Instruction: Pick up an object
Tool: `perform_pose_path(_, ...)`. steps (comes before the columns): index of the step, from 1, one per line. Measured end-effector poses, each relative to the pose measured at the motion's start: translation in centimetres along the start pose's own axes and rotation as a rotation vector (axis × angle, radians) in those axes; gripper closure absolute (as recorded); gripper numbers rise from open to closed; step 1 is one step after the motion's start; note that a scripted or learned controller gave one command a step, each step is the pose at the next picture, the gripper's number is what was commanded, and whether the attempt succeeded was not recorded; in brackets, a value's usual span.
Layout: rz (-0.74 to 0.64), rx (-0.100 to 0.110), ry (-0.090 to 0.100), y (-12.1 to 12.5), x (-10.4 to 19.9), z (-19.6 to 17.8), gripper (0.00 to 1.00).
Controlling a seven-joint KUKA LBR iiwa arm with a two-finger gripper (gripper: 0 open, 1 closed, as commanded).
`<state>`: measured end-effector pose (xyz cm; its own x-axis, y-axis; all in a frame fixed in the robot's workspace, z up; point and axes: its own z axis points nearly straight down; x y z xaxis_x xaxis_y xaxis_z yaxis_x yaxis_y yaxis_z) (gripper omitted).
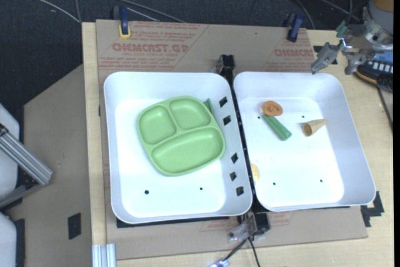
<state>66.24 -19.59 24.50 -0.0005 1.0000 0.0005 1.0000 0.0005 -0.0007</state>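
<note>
Well apart, the hand (330, 54) hangs beyond the cone (314, 127).

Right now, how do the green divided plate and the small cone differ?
The green divided plate lies in the left bin; the small cone lies in the right bin. The plate is far larger. The plate is green, the cone tan. The plate sits flat with compartments up; the cone lies on its side. Both rest untouched.
</note>
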Motion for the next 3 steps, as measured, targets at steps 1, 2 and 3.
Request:
perform_pose_path(1, 0.001, 0.006, 0.001, -0.2, -0.7, 6.0, 0.00)
perform_pose_path(2, -0.001, 0.005, 0.001, -0.6, -0.1, 10.4, 0.00)
perform_pose_path(3, -0.001, 0.005, 0.001, -0.7, 0.0, 15.7, 0.00)
